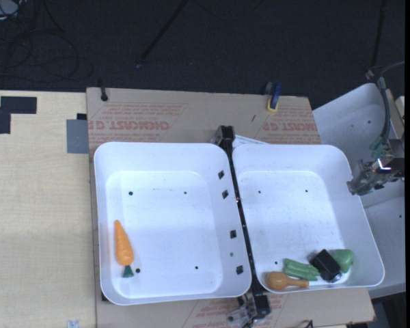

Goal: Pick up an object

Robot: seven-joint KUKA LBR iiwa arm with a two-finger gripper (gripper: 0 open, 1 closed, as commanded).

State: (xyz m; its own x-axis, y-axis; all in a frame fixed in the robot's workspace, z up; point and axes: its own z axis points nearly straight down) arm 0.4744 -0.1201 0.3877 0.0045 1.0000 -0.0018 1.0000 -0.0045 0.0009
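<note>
**Pre-grasp: nothing lifted**

Camera view. Gripper (369, 178) parked just outside right bin (359, 183), beyond its right rim; finger state impossible to tell. Carrot (124, 246) in left bin (102, 183), well apart from right bin. Bean (301, 270), black block (325, 265), pear (285, 281) clustered in right bin's near corner. Approach apparently pending: next, reach inward over the cluster, descend, close.

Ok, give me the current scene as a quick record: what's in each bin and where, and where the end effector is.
left bin: toy carrot, near-left corner, lying flat
right bin: orange pear-shaped toy, green bean-like toy, black block, green rounded toy, all clustered at the near edge
black block: resting on the green toys
end effector: outside right bin's right rim, holding nothing visible
</note>
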